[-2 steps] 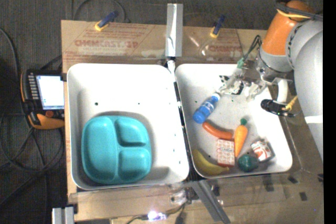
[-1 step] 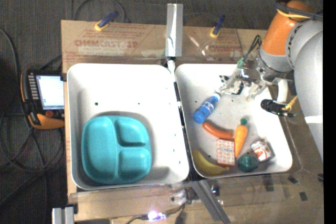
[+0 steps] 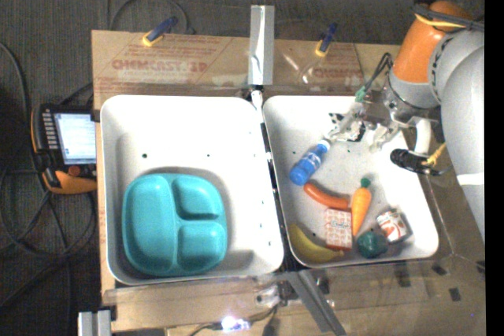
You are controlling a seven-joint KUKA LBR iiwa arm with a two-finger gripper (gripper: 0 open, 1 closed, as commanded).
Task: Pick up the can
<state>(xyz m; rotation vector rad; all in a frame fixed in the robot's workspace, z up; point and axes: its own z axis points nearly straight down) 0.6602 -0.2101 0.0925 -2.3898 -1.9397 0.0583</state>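
You see the can untouched in the right bin's near corner; the tool hovers well apart; I cannot tell its opening.

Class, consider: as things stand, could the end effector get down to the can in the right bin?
Probably yes. The can lies near the right bin's front right corner with its top uncovered; the end effector hovers towards the back. The carrot and a dark green object crowd its left side.
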